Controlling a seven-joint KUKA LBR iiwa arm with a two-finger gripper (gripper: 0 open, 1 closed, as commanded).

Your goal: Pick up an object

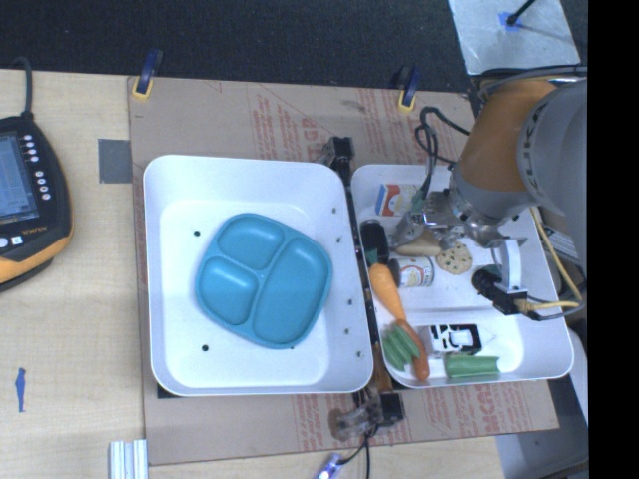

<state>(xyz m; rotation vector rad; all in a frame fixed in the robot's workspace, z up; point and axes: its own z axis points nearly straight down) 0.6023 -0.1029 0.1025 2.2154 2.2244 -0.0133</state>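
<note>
My gripper [431,224] hangs low over the back middle of the right bin [544,352], under the grey arm with its orange band [504,133]. Just below it lie a tan piece [423,239], a round chocolate-chip cookie [457,259] and a small can on its side [415,273]. An orange carrot [385,289] lies along the bin's left wall, beside a black handle-like object [374,239]. Green bean pods [402,347], a green block [471,367] and a black-and-white card [456,338] sit at the bin's front. A small white carton [391,200] rests at the back left.
The left bin [170,357] holds a blue divided plate [264,279]. A black cable plug [494,287] trails from the arm over the right bin. A teach pendant [28,203] lies at the bench's left edge. Clamps [147,73] pin the cardboard at the back.
</note>
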